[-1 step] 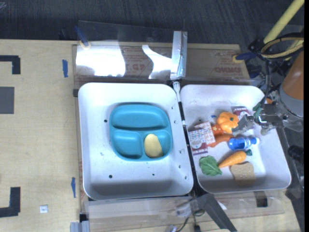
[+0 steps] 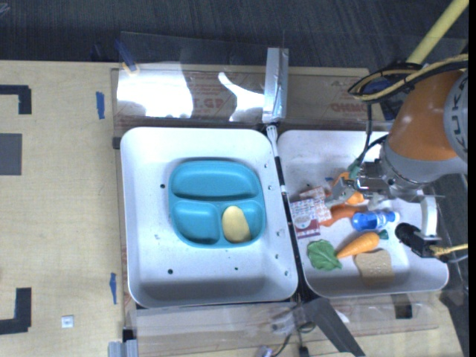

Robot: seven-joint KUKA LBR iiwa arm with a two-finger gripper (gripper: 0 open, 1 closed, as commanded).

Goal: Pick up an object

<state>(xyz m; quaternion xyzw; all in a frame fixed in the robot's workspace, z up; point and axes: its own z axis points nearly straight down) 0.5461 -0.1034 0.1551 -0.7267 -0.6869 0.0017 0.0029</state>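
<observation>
The pincer [image 2: 355, 187] is hanging low in the right bin [image 2: 424, 277]; its grip I cannot tell. Just beside it are lying a packet [image 2: 310, 208], blue bottle [image 2: 372, 220] and carrot [image 2: 358, 245] (bread [image 2: 374, 263] nearer the rim).

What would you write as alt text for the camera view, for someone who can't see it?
A grey and orange robot arm reaches from the right into the right bin, which holds a carrot, a green leaf, a slice of bread, a blue bottle and a packet. The left bin holds a blue tray with a yellow lemon in its lower right compartment.
</observation>
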